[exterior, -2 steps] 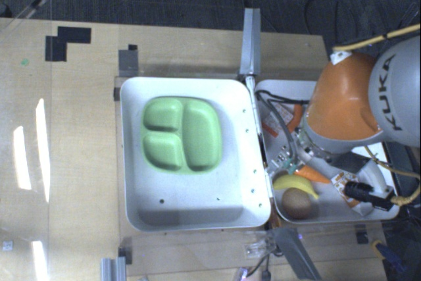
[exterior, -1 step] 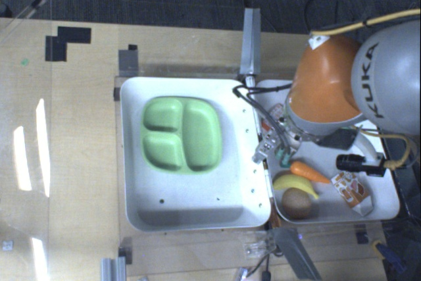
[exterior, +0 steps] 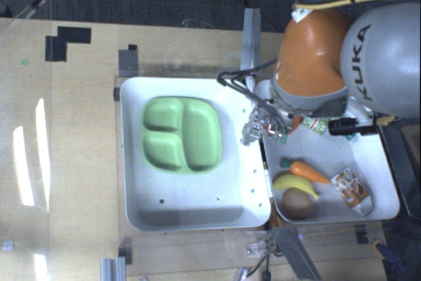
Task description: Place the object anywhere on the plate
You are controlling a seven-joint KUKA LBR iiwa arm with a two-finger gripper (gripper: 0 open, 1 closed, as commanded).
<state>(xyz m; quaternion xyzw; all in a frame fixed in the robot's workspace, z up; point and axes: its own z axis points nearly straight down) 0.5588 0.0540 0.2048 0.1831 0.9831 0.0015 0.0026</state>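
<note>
The gripper hangs over the left bin's right edge; whether its jaws hold anything I cannot tell. Carrot lies in the right bin. Approach the plate centrally, release low.

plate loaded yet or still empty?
Empty. All three compartments of the green plate in the left bin show bare. The carrot, banana and kiwi lie in the right bin.

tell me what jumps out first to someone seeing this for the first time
The big arm, orange and grey, fills the upper right, its gripper low over the seam between the two bins. A green plate lies in the left bin. The right bin holds a carrot, a banana, a kiwi and a packet.
</note>
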